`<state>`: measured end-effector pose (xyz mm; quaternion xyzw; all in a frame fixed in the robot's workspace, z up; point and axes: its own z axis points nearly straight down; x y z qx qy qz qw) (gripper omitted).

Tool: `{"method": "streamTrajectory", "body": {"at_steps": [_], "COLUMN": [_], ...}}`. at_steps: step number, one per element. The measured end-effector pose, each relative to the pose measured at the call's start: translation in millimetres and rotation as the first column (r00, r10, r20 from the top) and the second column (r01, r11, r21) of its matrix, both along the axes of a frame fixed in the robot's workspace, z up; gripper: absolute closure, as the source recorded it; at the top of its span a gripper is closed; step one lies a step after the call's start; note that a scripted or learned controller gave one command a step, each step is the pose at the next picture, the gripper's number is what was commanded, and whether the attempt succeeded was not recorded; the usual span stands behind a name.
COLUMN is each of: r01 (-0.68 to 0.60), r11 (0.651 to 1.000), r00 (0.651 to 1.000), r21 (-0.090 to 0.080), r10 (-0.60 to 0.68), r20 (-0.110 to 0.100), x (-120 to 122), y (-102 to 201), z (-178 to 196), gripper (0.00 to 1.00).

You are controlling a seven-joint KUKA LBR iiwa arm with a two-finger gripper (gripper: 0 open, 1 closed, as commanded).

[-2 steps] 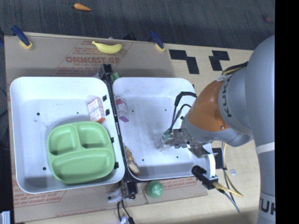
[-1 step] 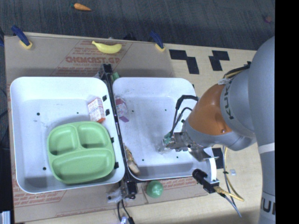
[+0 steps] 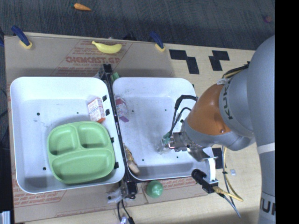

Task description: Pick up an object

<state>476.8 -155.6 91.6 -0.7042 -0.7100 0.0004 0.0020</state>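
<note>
My gripper (image 3: 166, 145) is low inside the right bin (image 3: 149, 85), near its right front part, under the orange band of the arm. A small greenish bit shows at the fingertips, too small to identify. A clear packet with purple print (image 3: 121, 108) lies against the right bin's left wall. A tan, bread-like piece (image 3: 130, 161) rests in that bin's front left corner. In the left bin (image 3: 28, 90) sit a green divided plate (image 3: 82, 151) and a small orange and white carton (image 3: 96, 109).
A yellow banana (image 3: 107, 46) lies on the cardboard behind the bins. A green ball (image 3: 154, 188) sits in front of the right bin. Blue clamps (image 3: 21, 37) hold the cardboard at the back. An orange carrot (image 3: 82, 6) lies on the floor beyond.
</note>
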Motion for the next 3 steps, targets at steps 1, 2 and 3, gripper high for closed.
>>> {"method": "streamTrajectory", "body": {"at_steps": [1, 2, 3], "r01": [-0.001, 0.004, 0.003], "r11": [1.0, 1.0, 1.0], "r00": [1.0, 1.0, 1.0], "r21": [0.001, -0.003, -0.002], "r10": [0.001, -0.004, -0.003], "r20": [-0.001, 0.004, 0.003], "x": [-0.2, 0.1, 0.0], "y": [16.4, -40.8, -40.2], "z": [-0.2, 71.6, 71.0], "gripper": [1.0, 1.0, 0.0]}}
